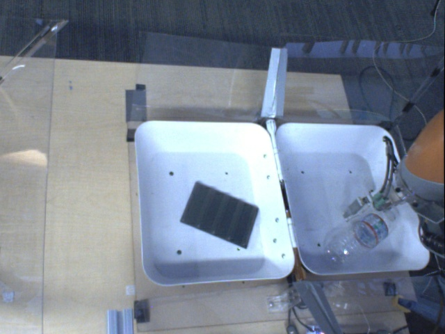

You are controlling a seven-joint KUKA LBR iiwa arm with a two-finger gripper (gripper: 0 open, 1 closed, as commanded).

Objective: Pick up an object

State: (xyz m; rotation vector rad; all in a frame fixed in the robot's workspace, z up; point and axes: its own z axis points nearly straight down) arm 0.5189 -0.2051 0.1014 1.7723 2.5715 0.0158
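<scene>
Claw (367,204) above clear bottle (356,234).

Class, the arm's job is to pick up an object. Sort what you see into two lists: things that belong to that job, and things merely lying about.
Belongs to the job:
gripper
clear plastic bottle, right bin
dark flat pad, left bin

Lying about:
left bin
right bin
wooden bench

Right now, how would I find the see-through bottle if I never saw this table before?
Find the two white bins; go to the right bin, where the arm comes in. Near its front lies the clear plastic bottle, just below the gripper. It is see-through, unlike the flat dark pad next door.
</scene>
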